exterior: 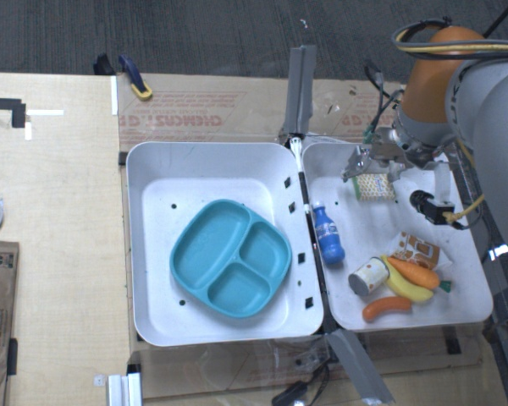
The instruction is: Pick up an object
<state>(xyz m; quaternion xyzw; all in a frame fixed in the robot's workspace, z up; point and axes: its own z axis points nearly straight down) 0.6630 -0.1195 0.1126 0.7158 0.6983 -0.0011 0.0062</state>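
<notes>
camera view: blue bottle point(327, 234) lies beside carrot point(415, 272).

I watch from one fixed camera above the worktop point(51, 227), angled down over both white bins point(144, 252), the arm point(483, 83) entering from the right.

This looks like a robot lab. A big grey robot arm point(483, 100) reaches in at 2 o'clock over a wooden worktop point(51, 184) with two white bins point(140, 227), and toy food point(406, 282) lies at 4 o'clock. Black tape marks point(8, 108) sit at 10 o'clock, with cardboard point(203, 108) under the bins.
</notes>
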